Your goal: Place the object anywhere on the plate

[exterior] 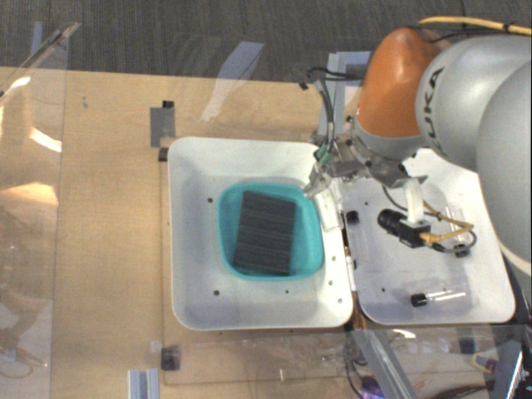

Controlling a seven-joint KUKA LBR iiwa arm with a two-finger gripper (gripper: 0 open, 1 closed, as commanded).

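Observation:
A dark grey ribbed rectangular block lies flat on the teal plate, close to its middle. The plate sits in the left white bin. My gripper hangs at the plate's right rim, over the divide between the two bins, apart from the block. Nothing shows between its tips. The grey arm with its orange band reaches in from the upper right and hides the back of the right bin.
The right white bin holds a small clear tube with a black end near its front. A small black piece lies by its left wall. Wooden bench surface surrounds both bins.

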